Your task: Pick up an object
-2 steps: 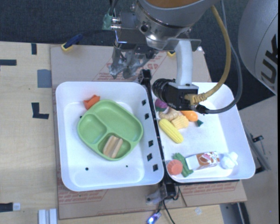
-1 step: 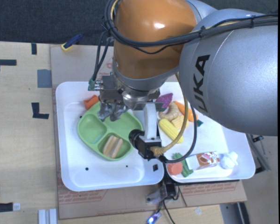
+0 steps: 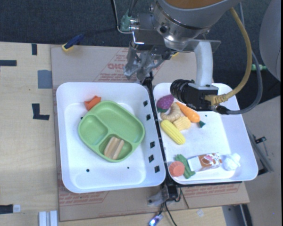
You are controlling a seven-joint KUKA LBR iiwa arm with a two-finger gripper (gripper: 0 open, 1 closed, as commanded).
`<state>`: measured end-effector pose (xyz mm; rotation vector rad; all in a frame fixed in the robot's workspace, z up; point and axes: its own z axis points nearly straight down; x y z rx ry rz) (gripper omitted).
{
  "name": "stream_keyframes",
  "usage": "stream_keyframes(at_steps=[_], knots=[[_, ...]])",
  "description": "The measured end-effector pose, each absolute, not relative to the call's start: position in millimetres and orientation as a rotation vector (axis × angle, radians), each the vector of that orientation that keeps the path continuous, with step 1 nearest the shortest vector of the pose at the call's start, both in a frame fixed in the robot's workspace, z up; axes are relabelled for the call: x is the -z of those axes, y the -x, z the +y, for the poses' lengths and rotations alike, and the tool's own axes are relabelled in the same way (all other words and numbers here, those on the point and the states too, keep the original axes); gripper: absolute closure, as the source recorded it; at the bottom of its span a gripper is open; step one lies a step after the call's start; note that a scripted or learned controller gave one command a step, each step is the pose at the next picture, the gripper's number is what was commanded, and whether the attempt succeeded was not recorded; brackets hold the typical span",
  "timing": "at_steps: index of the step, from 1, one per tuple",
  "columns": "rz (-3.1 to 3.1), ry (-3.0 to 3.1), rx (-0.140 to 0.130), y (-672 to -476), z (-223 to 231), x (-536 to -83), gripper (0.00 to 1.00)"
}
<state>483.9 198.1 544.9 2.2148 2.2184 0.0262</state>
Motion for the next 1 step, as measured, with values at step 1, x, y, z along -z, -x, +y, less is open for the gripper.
stream_keyframes(at_steps=[1], knots=[[2.229, -2.218, 0.014, -482.8, 235.2, -458.5, 1.00]])
